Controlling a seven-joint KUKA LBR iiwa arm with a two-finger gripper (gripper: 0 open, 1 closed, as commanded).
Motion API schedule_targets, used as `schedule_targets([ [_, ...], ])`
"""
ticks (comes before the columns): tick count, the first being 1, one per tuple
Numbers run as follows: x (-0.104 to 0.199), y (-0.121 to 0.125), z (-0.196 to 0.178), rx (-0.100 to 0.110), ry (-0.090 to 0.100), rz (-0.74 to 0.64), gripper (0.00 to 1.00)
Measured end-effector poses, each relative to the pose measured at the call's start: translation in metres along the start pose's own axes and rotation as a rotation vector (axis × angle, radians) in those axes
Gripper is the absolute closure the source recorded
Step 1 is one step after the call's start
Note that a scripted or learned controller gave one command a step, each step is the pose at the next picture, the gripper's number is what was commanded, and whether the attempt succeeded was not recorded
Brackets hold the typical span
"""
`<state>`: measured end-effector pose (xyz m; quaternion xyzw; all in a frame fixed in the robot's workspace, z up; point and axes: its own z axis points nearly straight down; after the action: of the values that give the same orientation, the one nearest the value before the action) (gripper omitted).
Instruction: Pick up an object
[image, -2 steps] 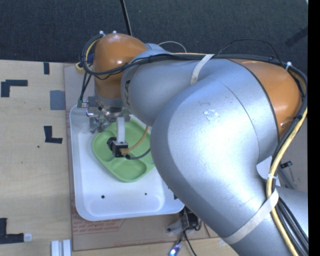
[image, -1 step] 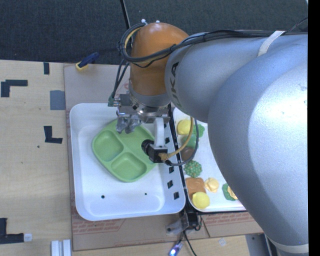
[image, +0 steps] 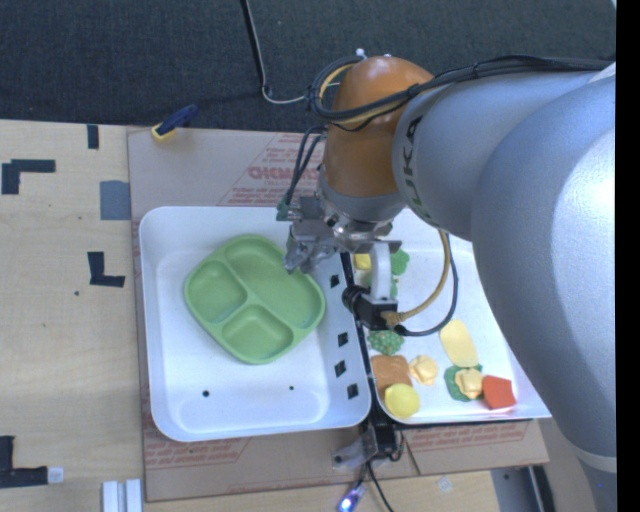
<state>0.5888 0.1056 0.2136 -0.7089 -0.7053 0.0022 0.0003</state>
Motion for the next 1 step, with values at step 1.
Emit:
schedule_targets([
  [1, 0.024, 0.0412, -0.1026, -0.015, 0.005, -0.009, 1.0],
])
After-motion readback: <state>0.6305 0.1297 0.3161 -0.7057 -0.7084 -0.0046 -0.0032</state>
